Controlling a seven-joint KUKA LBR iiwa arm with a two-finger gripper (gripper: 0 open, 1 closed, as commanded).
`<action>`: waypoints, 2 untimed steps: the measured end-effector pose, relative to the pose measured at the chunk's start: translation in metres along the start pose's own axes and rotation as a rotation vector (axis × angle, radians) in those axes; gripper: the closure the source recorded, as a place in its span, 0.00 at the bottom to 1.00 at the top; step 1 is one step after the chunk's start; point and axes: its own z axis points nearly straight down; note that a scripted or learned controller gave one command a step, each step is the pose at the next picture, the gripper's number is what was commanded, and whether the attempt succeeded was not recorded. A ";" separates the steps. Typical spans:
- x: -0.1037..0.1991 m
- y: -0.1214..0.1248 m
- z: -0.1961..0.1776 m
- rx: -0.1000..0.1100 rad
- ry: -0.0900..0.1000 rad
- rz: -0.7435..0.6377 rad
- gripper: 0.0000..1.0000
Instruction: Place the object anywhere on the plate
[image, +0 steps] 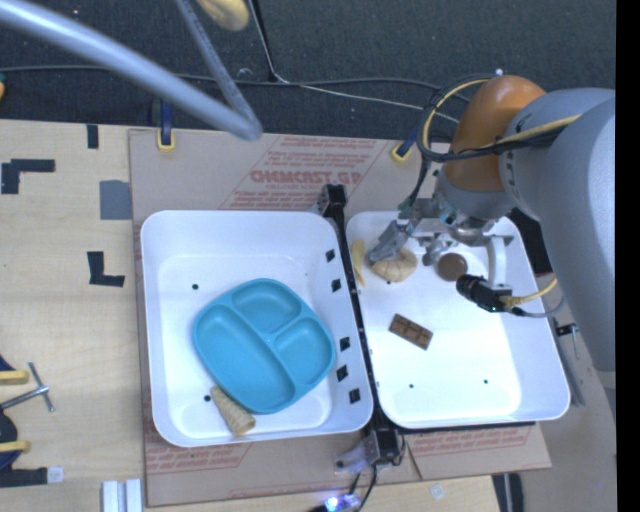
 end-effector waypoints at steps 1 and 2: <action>0.000 -0.001 0.054 -0.001 -0.002 0.001 0.00; 0.001 -0.001 0.041 0.000 0.000 -0.001 1.00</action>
